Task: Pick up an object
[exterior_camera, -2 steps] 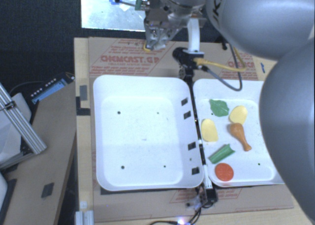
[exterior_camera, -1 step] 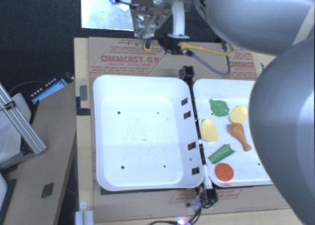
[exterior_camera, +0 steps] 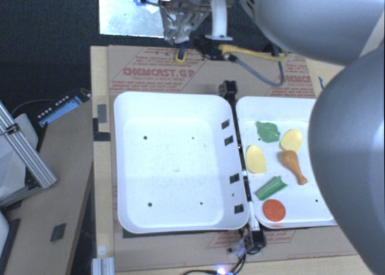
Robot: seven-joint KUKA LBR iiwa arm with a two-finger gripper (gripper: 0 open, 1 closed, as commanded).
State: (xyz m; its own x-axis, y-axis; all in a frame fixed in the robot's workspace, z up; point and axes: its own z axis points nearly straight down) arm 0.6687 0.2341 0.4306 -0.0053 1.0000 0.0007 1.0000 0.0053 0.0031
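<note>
You can see nothing is picked yet: the hand (exterior_camera: 178, 32) hangs high above the counter's far edge, its grip impossible to tell, while the toy food (exterior_camera: 274, 162) lies in the right bin (exterior_camera: 304, 216).

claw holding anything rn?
No. The claw hangs above the bench behind the bins with nothing between its fingers; the toys, like the tomato, lie in the right bin.

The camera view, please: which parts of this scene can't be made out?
- Right bin: its right side is hidden behind the grey arm.
- Gripper: small, blurred, near the top edge; finger state unreadable.
- Yellow thing under the gripper: too small to identify.
- Brown-and-yellow toy: too blurred to name.
</note>
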